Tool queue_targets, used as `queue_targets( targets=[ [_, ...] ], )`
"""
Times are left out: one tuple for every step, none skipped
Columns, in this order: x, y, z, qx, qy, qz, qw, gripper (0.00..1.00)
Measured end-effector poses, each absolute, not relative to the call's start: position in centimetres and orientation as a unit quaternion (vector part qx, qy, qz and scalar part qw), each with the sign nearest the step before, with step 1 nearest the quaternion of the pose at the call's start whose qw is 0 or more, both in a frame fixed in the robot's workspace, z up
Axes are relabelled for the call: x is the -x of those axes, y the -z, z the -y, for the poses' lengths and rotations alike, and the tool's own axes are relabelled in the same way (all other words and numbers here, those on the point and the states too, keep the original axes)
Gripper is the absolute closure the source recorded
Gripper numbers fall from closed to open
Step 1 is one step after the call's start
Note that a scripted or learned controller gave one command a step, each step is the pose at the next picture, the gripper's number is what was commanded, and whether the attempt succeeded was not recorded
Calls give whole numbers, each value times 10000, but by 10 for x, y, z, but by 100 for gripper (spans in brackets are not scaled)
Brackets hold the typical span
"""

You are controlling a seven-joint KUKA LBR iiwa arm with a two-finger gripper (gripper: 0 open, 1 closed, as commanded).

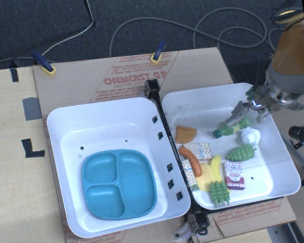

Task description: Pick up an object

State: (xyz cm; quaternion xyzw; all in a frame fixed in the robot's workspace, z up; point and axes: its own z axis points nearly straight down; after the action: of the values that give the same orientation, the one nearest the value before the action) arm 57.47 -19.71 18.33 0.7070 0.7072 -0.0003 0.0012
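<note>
One arm (290,64) reaching in from right, gripper (243,114) low over right bin (276,184); finger state cannot tell.

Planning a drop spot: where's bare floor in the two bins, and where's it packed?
Left bin: bare strip along the back wall behind the blue tray, plus thin margins around it. Right bin: bare back-left patch behind the cracker, and the front-right corner. Crowded: the front-left cluster around the banana and hot dog, and by the pincer.
</note>
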Motion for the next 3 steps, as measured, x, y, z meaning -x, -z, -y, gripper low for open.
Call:
queue_targets(
  targets=[
    [-657, -99, 136, -7063, 8, -7079, -15, 0],
    [-613, -86, 96, -7067, -1, -7075, 12, 0],
    [-613, -101, 101, -7065, 3, -7077, -4, 0]
  ],
)
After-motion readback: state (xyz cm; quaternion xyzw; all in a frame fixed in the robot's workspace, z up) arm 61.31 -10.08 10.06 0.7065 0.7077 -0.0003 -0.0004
